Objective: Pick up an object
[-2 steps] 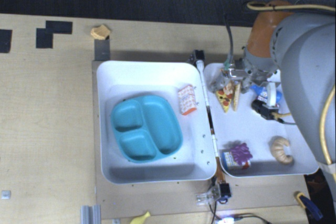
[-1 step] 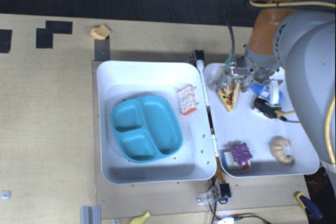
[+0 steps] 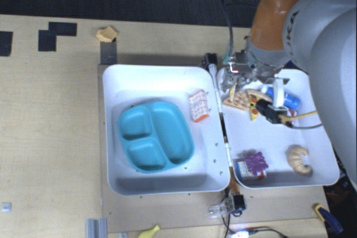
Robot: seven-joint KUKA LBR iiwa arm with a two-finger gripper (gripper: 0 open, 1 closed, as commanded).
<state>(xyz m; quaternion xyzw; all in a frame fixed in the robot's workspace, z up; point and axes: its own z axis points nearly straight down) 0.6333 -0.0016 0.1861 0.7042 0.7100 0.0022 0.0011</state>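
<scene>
One waffle-like piece (image 3: 239,100) just beside the gripper (image 3: 233,84), its opening impossible to tell.

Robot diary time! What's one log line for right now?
gripper: low in right bin, far-left corner | nearest: waffle | holding: unclear | left bin: blue tray

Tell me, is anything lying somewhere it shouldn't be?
Yes. A small tan lump sits on the bench beyond the left bin, and a yellow bit lies on the bench's near edge, both outside the bins.
</scene>
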